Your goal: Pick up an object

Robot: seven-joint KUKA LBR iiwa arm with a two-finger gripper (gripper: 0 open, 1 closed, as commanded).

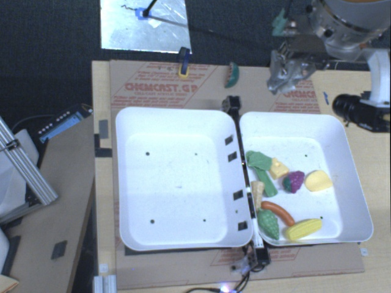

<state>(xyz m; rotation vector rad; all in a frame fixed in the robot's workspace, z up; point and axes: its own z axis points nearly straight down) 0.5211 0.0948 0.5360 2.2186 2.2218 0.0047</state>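
Lying nearest the camera, toy foods are crowding the right bin (pixel 351 157): green vegetable (pixel 267 223), sausage (pixel 278 211), corn cob (pixel 303 227), grapes (pixel 293 180), lemon (pixel 317 180). Beyond the bin, the gripper (pixel 288 75) is hovering high, carrying nothing. Approach seems underway; next it needs descending over one piece

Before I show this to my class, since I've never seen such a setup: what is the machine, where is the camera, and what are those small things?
One camera looks down at a slant on a bench with two white bins. The left bin sits beside the right bin, which holds toy food: a corn cob, a sausage, purple grapes, a yellow lemon-like piece and green pieces. The robot arm enters at upper right; its end effector hangs above the bench behind the right bin, with no object seen between its fingers.
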